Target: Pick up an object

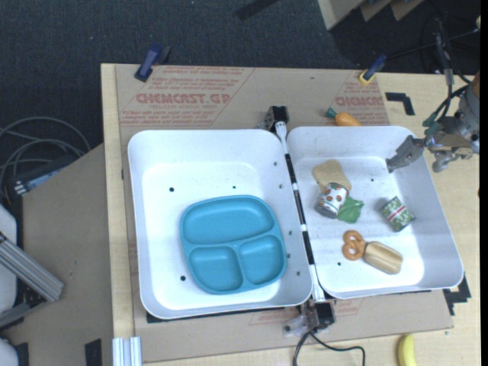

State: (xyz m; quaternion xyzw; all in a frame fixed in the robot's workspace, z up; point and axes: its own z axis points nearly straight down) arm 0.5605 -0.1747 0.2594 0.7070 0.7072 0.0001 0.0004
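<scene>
Camera view, near edge first: in the right bin (450, 259), a pretzel (352, 245) touches a tan block (383, 256); a green can (397, 213) lies mid-bin, long axis slanting. Farther back the hand (402, 155) hovers at the far right corner; whether it's spread, I cannot tell. The can lies just nearer, slightly left.

A blue tray (232, 244) sits in the left bin (152, 204). The gripper (415, 152) hangs at the right bin's (435, 273) two o'clock corner.
</scene>
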